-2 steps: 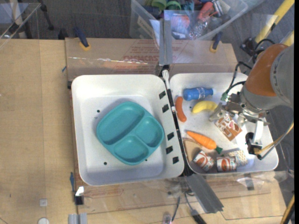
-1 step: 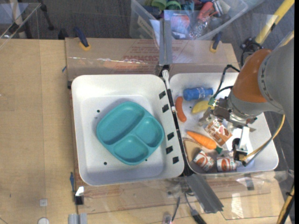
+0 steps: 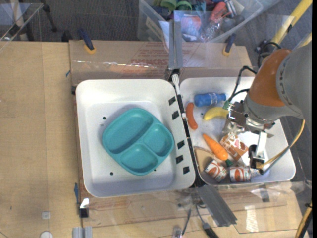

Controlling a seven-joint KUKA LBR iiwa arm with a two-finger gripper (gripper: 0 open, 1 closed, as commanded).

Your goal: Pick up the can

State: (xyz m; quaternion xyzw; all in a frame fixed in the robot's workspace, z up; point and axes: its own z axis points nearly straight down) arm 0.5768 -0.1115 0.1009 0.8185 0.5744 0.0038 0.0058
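Note:
Several red-and-white cans lie in the right bin (image 3: 285,170). One can (image 3: 233,146) lies tilted right under my gripper (image 3: 243,141), and two more cans (image 3: 215,170) (image 3: 240,174) lie along the bin's front wall. A blue can (image 3: 209,99) lies on its side at the back of the bin. My gripper reaches down from the right over the tilted can, close to it or touching it. The wrist hides part of that can.
A yellow banana (image 3: 216,114), an orange carrot (image 3: 216,147) and a red sausage (image 3: 190,116) share the right bin. The left bin (image 3: 89,98) holds a teal divided plate (image 3: 137,140). A clear tub of toys (image 3: 198,6) stands behind the bins.

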